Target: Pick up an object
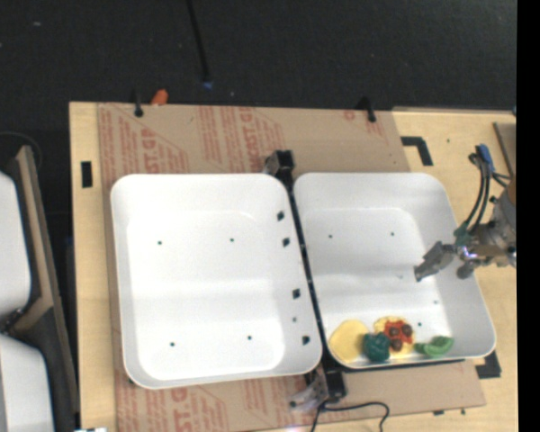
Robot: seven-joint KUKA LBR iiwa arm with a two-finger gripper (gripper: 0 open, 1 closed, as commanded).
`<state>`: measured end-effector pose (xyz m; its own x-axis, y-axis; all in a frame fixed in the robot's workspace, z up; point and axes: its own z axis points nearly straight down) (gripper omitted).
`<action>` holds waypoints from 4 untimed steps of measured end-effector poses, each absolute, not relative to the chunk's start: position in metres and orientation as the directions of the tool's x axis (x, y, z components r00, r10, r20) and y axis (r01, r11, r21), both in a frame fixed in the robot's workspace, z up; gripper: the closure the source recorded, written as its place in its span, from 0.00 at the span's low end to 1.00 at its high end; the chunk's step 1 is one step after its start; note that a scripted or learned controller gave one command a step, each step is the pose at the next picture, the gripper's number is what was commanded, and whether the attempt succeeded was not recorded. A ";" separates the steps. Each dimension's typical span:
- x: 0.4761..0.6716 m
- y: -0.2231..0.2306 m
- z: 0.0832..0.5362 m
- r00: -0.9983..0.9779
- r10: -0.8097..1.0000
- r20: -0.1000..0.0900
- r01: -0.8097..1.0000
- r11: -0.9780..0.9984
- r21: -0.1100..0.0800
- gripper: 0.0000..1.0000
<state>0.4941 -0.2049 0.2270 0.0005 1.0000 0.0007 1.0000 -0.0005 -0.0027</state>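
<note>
The claw [443, 261] is reaching in over the right edge of the right bin [360, 196], its grey fingers [429, 265] pointing left and slightly down toward the bin floor; they are too small and blurred to show how far apart they are sitting, so I cannot tell their opening, and nothing is showing between them. Below the claw and a little to its left, a cluster of small things is lying along the bin's near wall. A pale yellow piece [346, 338] is sitting farthest left, a teal lump [375, 347] is touching its right side, a red and yellow toy [395, 330] is lying just behind the lump, and a green piece [436, 345] is resting nearest the corner, almost straight below the claw. The green piece is lying with its long axis running left to right; the others are looking too rounded to give a direction. Well to the claw's left, the left bin [207, 277] is lying alongside, both bins resting on brown cardboard [216, 142] over a light wooden bench [88, 268], with dark floor [342, 34] stretching beyond.
</note>
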 end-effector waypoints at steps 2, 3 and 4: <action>0.502 -0.212 0.132 0.001 1.000 0.001 1.000 -0.001 -0.003 0.00; 0.503 -0.213 0.145 0.002 1.000 -0.001 1.000 -0.002 0.002 1.00; 0.503 -0.203 0.199 -0.001 1.000 -0.002 1.000 0.001 0.006 1.00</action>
<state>0.5028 -0.2035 0.1992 -0.0008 1.0000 -0.0017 1.0000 0.0008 0.0056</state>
